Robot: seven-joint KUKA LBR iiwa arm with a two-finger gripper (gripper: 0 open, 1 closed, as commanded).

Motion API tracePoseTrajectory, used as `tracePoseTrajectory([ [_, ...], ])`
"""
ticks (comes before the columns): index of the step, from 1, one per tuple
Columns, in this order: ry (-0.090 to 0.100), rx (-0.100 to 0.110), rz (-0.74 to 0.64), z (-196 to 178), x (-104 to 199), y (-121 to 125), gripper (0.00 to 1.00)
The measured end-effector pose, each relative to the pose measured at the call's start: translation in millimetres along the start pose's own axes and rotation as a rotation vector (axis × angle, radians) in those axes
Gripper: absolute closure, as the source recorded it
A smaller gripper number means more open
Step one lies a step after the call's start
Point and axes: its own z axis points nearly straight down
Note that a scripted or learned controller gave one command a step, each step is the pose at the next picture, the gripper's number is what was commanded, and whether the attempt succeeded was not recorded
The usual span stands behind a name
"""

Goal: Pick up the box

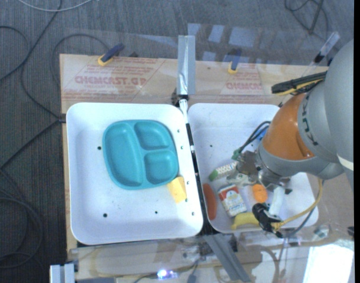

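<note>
The box, small and red and white, lies flat near the front of the right bin. My gripper hangs low over the right bin, just right of and above the box. The wrist with its orange band covers the fingers from this angle. Nothing can be seen held.
Around the box lie an orange carrot-like piece, a yellow banana-like piece, a small orange item and a white packet. The left bin holds a teal divided plate and a yellow block. Cables hang from the wrist.
</note>
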Motion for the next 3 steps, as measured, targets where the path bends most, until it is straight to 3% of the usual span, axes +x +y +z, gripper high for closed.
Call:
tracePoseTrajectory([
  [1,-0.008,0.023,0.072,-129,60,-31,1.0],
  [2,-0.009,0.023,0.073,-129,60,-31,0.0],
  [3,-0.009,0.026,0.082,-80,1,-20,0.0],
])
